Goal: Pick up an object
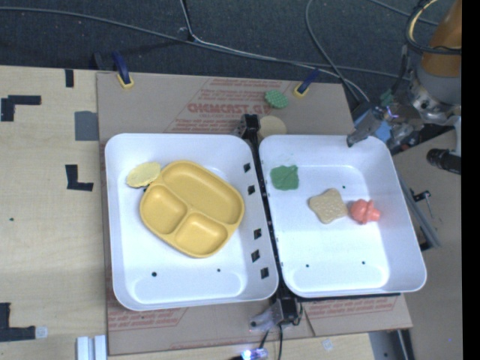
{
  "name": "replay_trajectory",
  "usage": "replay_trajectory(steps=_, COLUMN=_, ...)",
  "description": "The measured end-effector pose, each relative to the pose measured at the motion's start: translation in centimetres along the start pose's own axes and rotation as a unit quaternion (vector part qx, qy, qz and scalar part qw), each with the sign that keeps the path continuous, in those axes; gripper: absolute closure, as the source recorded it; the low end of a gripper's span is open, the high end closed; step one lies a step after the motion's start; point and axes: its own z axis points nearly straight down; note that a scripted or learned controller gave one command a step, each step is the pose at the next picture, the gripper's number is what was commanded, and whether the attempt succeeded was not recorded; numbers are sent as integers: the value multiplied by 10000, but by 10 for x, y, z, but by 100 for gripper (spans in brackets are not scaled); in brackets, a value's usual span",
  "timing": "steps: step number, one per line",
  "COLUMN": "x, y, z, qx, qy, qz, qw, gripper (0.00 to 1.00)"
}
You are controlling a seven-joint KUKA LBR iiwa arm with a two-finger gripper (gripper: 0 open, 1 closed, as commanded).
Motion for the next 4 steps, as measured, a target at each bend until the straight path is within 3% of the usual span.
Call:
replay_trajectory(steps=1, x=1, y=3, z=-10, qx=-69, qy=-17, qz=-19, qw=10000, gripper=0)
replay_trajectory(steps=3, x=11, y=9, z=109, qx=-38, qy=-15, qz=-22, qw=10000, gripper=0)
replay_trajectory(steps=4, x=12, y=10, z=146, qx=-79, qy=-32, qz=-27, qw=10000, gripper=0)
